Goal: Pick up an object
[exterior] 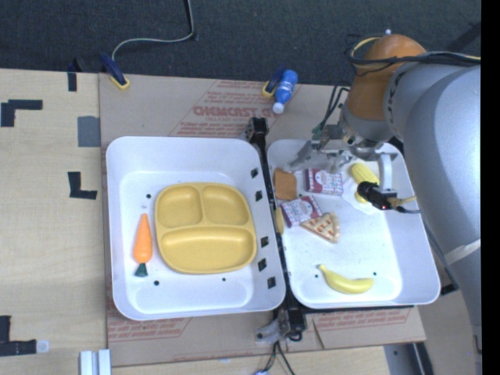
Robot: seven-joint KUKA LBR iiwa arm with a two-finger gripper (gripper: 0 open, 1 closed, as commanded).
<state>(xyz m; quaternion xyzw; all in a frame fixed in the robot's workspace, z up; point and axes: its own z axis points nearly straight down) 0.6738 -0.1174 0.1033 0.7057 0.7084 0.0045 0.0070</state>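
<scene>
My gripper point(323, 159) hangs over the back of the right bin point(406, 287), just above a red and white packet point(323, 182). Its fingers stand spread and open, with nothing between them. Around it lie a brown bread slice point(285, 184), a second red packet point(300, 209), a pizza slice point(322, 227) and a yellow piece point(364, 174) to its right. A banana point(346, 281) rests near the bin's front.
The left bin point(125, 162) holds a yellow divided plate point(205, 228) and an orange carrot point(142, 241). A blue and white bottle point(281, 87) lies on the cardboard behind the bins. The grey arm point(445, 147) covers the right side.
</scene>
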